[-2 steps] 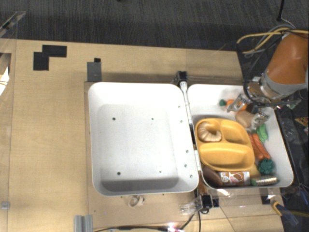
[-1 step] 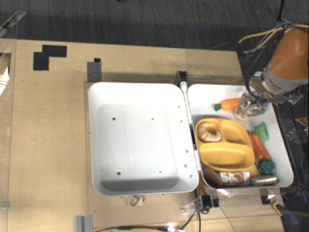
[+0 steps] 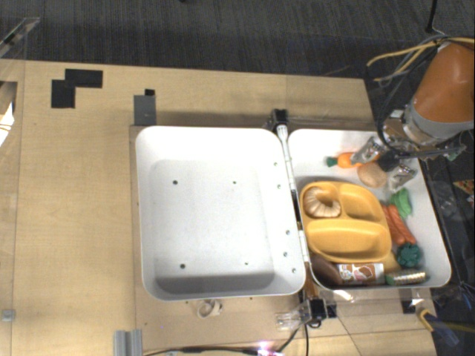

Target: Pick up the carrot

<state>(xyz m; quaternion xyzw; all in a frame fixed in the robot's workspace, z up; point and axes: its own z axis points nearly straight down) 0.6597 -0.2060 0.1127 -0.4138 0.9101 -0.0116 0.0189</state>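
Two white bins sit side by side on the wooden worktop point(image 3: 74, 199). The left bin point(image 3: 215, 210) fills the frame's centre. The right bin point(image 3: 312, 150) holds a yellow divided tray point(image 3: 349, 228), a round tan piece point(image 3: 371, 174) above it, and a brown bottle point(image 3: 364, 273) along the lower edge.

Readable text: none anywhere.
Bottle point(image 3: 361, 273): it lies in the right bin and carries a brown and white label; the print on it is too small and blurred to read.
Table point(image 3: 74, 199): black square patches sit near its far left corner; they are plain shapes that carry no letters or numbers.
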